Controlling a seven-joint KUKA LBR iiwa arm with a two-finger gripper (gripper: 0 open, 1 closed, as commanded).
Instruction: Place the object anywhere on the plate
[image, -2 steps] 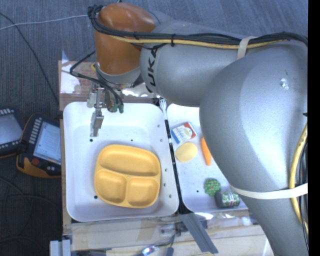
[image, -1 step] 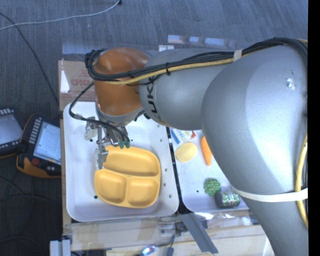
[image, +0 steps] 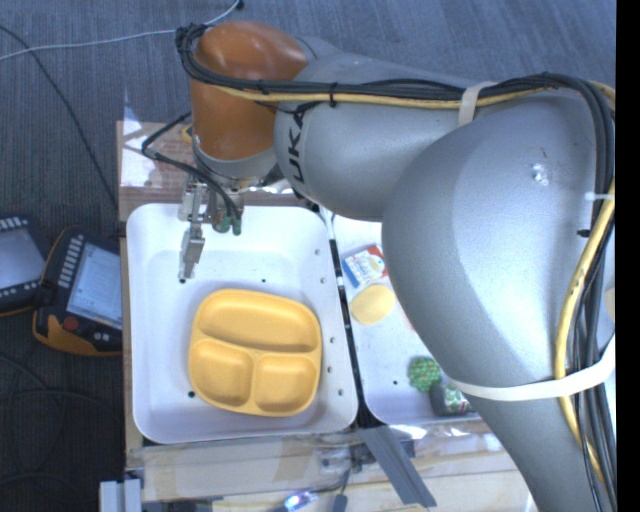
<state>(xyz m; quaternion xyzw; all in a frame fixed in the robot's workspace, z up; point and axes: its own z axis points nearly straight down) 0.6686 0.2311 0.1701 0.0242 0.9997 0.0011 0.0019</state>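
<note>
- Your arm (image: 420, 200) reaches in from the right and crosses over both bins, with its orange band (image: 235, 85) above the far left corner of the left bin (image: 150, 330).
- Your tool (image: 192, 245) hangs over the far left part of the left bin, just beyond the plate; you cannot tell from this angle whether it is clenched or released, and nothing can be made out in it.
- The yellow plate (image: 256, 350) lies flat in the left bin, toward its near side. It has three compartments, one long one on the far side and two smaller ones on the near side.
- In the right bin (image: 385, 395), you can see a small packet with red and blue print (image: 364, 265) near the dividing wall, and a pale yellow round object (image: 371, 302) touching its near edge.
- A green bumpy object (image: 424, 374) sits nearer in the right bin, partly hidden under the arm, with a dark item (image: 452, 400) just beside it.
- Which of these is your task object, you cannot tell.
- A handheld controller with a screen (image: 85, 290) lies on the floor left of the surface.
</note>
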